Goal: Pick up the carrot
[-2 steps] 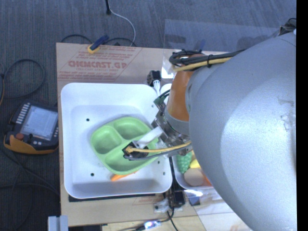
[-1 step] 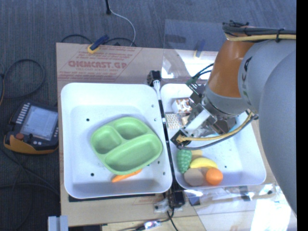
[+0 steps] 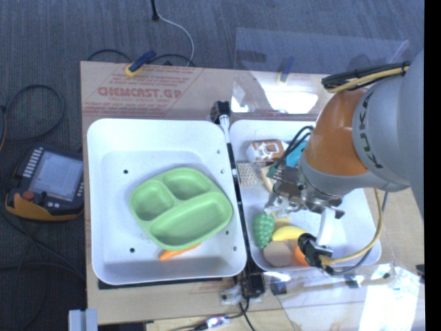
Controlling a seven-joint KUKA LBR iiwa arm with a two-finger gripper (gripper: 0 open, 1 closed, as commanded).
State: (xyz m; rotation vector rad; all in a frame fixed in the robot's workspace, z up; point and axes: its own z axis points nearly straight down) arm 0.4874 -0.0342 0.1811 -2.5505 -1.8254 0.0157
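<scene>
Near edge of left bin [image 3: 103, 185]: carrot [image 3: 180, 252] lies on the bin floor, an orange sliver poking out from under the near rim of the green divided plate [image 3: 182, 209]. Only part of it is exposed; the rest is hidden by the plate. Long axis runs roughly left-right in the view, about parallel to the bin's near wall. Whether the plate rests on it or merely overhangs it: cannot tell.

Near corner of right bin [image 3: 372, 250]: a cluster of toy food, consisting of a green bumpy item [image 3: 262, 229], a yellow banana-like piece [image 3: 288, 234], a tan rounded piece [image 3: 277, 255] and a small orange piece [image 3: 300, 255] beside a black cable fitting. That orange piece is not the carrot, judging by its shape, but it could be mistaken for it.

Just beyond the cluster: gripper [image 3: 281, 202] hangs over the right bin, above the green item and the banana. Nothing is seen between its fingers; open or closed cannot be told from this angle, as the wrist body covers them.

Key relation: carrot lies to the gripper's left in the view and a little nearer the camera, across the divider between the bins. Gripper is in the wrong bin. Judgement: the next move needs a traverse over the divider, then a descent with the closing line set across the carrot's long axis. Risk: the plate rim crowds the far side of the carrot

Far end of right bin: small packaged items [image 3: 265, 150], partly hidden by the arm
</scene>
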